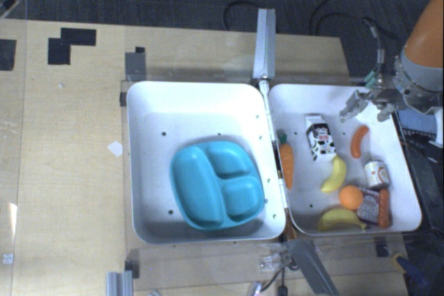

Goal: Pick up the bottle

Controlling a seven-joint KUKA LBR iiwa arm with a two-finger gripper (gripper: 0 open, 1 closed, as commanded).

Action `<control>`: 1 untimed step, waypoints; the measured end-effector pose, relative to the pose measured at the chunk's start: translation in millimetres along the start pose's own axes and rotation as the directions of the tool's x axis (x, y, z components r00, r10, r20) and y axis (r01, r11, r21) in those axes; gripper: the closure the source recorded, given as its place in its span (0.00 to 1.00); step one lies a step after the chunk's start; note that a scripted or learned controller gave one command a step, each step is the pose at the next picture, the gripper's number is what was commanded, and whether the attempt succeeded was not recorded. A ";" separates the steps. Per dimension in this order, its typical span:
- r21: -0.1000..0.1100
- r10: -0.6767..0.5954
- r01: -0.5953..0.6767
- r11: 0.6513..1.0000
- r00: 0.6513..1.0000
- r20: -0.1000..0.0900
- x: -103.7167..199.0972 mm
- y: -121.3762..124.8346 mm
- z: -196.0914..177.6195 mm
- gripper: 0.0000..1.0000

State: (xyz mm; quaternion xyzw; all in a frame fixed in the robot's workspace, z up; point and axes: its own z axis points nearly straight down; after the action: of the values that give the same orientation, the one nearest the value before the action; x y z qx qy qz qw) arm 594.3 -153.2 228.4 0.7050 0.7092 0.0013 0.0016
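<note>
Gripper: seen above the far right corner of the right bin, fingers spread apart, nothing between them.

Left bin: a blue divided tray is held near its middle.

Right bin: the small items are held here.
- Carrot, laid along the left wall.
- Two bananas: one at centre, one by the near wall.
- Bottle, white with dark markings, laid on its side toward the far left part, apart from the gripper.
- Sausage, just right of the bottle.
- Dark packet and small can, at the right wall.
- Orange, between the bananas.
</note>
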 end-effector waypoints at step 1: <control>-0.004 0.055 -0.055 0.998 0.998 0.001 73.0 -13.1 -174.0 0.00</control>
State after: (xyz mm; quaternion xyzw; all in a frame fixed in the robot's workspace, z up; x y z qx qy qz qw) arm 580.1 -80.2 402.3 0.7242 0.6896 0.0025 0.0032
